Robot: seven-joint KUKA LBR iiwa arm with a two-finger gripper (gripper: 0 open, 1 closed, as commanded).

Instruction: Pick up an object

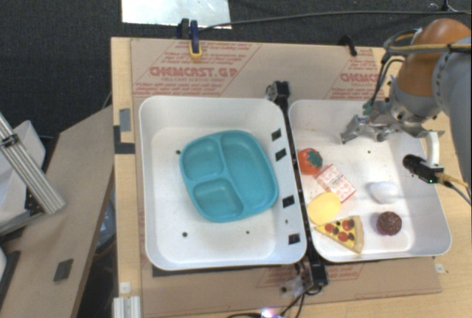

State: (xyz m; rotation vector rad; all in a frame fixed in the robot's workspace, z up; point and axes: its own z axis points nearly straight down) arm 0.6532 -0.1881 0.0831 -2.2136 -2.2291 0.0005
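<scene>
Overhead, tool [359, 129] hangs above right bin [442, 235], holding nothing.

left bin [158, 184]: tray [228, 175] | right bin [435, 224]: pizza slice [341, 230] front

The grey arm [442, 80] is cut off by the right edge, so only its wrist and orange band show. The pincer [354, 130] is small and seen at a slant over the right bin [442, 235], and its fingertips blur together, so their spacing cannot be read. The slice of pizza [343, 230] covers the lower edge of the yellow piece [323, 207].
</scene>
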